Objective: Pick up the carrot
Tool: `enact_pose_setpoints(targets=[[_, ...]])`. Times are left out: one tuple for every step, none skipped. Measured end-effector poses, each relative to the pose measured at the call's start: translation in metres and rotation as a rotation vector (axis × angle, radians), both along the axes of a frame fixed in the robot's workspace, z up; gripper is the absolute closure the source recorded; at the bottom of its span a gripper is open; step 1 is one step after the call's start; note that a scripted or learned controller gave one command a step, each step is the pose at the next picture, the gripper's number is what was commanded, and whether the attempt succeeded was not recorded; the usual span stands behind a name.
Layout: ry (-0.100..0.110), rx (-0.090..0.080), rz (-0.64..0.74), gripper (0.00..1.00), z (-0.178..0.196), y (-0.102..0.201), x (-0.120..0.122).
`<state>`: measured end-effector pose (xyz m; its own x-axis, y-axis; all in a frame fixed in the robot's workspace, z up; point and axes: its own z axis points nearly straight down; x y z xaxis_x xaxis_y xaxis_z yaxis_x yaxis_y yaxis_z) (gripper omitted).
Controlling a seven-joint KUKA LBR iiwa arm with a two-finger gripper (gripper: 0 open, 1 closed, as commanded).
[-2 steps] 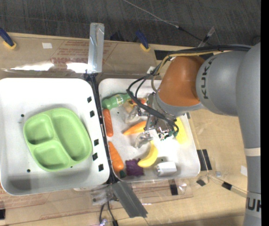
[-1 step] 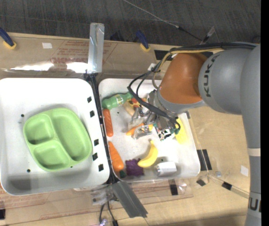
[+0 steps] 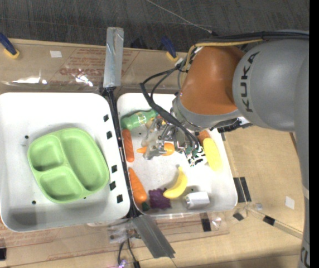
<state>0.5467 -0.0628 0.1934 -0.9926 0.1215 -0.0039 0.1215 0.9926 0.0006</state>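
The arm enters from the right and hangs over the right bin, its orange band and grey wrist covering the bin's far right part. The gripper points down into the middle of this bin; whether it is spread or pressed together cannot be told, since cables and metal parts clutter that spot.

A small orange piece lies right at the gripper tip (contact cannot be confirmed).

Contents of the right bin:
- A carrot lies along the left wall, lengthwise from far to near, left of the gripper and apart from it.
- A second carrot lies further toward the near side, also along the left wall, tilted slightly right.
- A green bottle lies at the far left corner.
- A banana lies near the middle of the near half.
- A purple item lies just beside the second carrot's near end.
- A white object lies at the near right.
- A yellow object lies along the right side.

The left bin holds a green divided plate with three compartments.
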Motion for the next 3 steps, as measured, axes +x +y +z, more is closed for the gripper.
enact_pose_setpoints(targets=[[0.002, -0.001, -0.212, 1.00, -0.001, -0.022, 0.062], [0.006, 0.001, 0.040, 1.00, -0.002, 0.046, 0.050], [0.000, 0.000, -0.080, 1.00, 0.011, 0.040, 0.083]])
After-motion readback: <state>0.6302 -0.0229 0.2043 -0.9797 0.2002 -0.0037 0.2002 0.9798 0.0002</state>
